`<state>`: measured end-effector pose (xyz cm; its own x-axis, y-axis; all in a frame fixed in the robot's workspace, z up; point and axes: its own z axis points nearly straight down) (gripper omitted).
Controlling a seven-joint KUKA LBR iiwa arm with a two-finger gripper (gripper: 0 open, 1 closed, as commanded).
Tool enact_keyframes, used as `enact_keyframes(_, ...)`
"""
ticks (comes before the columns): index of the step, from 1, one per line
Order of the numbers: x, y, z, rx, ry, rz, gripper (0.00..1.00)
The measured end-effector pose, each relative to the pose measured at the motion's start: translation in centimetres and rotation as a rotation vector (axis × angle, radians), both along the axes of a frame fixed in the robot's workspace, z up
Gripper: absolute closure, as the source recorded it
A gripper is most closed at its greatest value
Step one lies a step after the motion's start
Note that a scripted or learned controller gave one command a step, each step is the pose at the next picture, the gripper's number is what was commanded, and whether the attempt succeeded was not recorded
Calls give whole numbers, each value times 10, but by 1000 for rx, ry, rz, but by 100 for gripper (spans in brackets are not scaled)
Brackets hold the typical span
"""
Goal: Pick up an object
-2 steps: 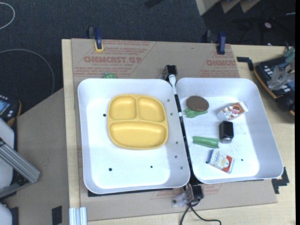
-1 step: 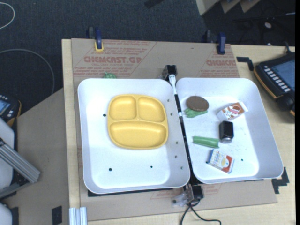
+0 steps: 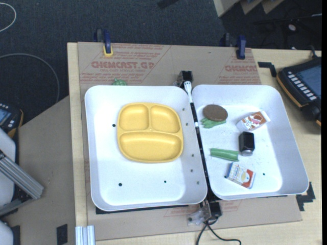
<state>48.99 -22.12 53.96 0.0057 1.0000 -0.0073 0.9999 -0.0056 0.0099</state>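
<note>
Bench surface: a flat brown cardboard sheet (image 3: 153, 60) with red print, carrying two shallow white plastic bins.

The left white bin (image 3: 102, 152) and right white bin (image 3: 276, 137) sit side by side, edges touching. Two blue clamps (image 3: 107, 41) grip the sheet's far edge. No gripper reference available for positions.

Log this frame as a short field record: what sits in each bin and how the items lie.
left bin: yellow divided plate, three compartments
right bin: five small items
brown round disc: near the top left, touching a green piece
white and red packet: upper right
black object: centre
green stick: left of the black object
white and red carton: lowest, lying flat
</note>
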Motion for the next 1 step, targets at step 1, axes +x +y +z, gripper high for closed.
enact_keyframes(1,-11,16,-4,7,10,6,100)
